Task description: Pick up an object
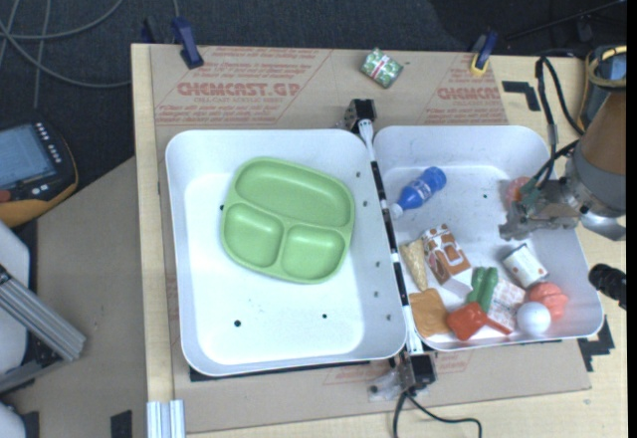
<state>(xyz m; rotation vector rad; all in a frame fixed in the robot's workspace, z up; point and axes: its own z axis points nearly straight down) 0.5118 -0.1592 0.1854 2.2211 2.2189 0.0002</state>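
Camera view: 2 white bins sit side by side. The left bin [199,307] holds 1 green plate [287,219]. The right bin [468,142] holds a blue bottle [420,188] near its divider and a cluster of toy food [483,292] along its near edge. The gripper [525,212] hangs low over the right bin's right side, beside the cluster. Its finger state cannot be told.

One fixed cam above bench [299,78], slanted down on both bins [189,257].
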